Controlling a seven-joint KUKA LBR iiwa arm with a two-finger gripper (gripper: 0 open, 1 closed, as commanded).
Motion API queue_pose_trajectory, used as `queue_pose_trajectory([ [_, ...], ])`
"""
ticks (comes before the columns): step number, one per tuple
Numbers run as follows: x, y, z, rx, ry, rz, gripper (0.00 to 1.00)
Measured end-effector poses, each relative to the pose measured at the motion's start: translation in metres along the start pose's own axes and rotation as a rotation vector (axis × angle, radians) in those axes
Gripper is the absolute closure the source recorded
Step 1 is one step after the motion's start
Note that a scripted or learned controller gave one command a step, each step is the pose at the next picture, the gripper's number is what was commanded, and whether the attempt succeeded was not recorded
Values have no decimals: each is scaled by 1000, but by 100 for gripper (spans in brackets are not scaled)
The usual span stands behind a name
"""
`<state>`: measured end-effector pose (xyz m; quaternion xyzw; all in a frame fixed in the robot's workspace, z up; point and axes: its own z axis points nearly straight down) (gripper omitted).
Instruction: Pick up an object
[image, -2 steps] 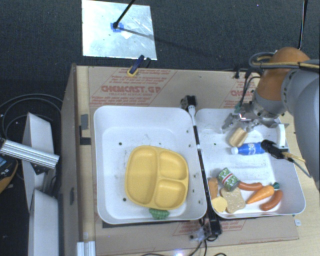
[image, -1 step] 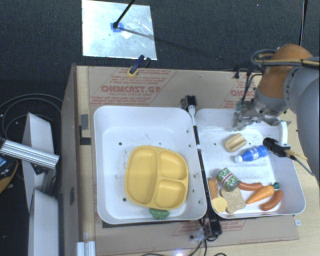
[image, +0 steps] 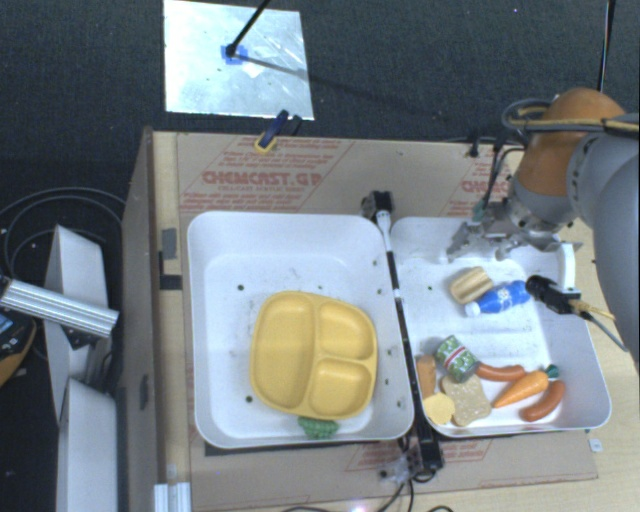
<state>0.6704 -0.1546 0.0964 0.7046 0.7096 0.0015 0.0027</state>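
Hovering claw (image: 487, 240) near right bin (image: 590, 385) far edge.

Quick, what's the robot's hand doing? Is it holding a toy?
Hand: open, holding nothing, above the back of the right bin.

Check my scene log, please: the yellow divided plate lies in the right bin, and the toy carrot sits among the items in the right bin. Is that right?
Not quite. The camera view shows the yellow divided plate in the left bin, not the right one. The toy carrot does sit among the items in the right bin.
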Motion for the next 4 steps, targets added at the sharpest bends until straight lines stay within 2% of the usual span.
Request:
queue_pose_trajectory([
  [1, 28, -44, 12, 5, 2, 5, 0],
  [2, 16, -49, 12, 5, 1, 6, 0],
  [3, 16, -48, 1, 1, 1, 5, 100],
  [4, 74, -77, -90, 1, 2, 3, 100],
])
